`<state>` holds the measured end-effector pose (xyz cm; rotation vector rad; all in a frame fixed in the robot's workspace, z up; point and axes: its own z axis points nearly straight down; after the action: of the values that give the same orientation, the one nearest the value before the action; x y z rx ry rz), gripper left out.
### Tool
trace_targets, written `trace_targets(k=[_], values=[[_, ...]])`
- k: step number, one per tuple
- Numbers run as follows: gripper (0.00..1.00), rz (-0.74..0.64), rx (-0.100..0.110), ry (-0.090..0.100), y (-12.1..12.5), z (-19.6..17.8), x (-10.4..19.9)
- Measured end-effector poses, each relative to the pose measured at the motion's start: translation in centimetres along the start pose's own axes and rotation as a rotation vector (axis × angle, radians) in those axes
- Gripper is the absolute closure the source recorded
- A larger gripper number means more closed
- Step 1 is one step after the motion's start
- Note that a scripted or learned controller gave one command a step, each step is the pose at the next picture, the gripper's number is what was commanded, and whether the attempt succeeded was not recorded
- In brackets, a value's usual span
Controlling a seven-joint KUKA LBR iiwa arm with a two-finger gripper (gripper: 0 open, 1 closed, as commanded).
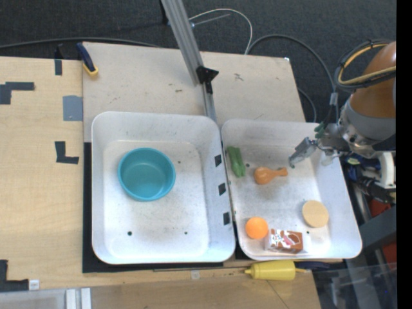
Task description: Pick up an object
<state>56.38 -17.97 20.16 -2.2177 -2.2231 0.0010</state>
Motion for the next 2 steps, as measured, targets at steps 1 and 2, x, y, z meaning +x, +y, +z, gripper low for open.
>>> trace_targets(k=[1,2], values=[[0.00,0.000,0.000,0.000,0.0,0.0,0.0],[0.00,0.000,0.005,0.000,0.3,4.6,0.6]])
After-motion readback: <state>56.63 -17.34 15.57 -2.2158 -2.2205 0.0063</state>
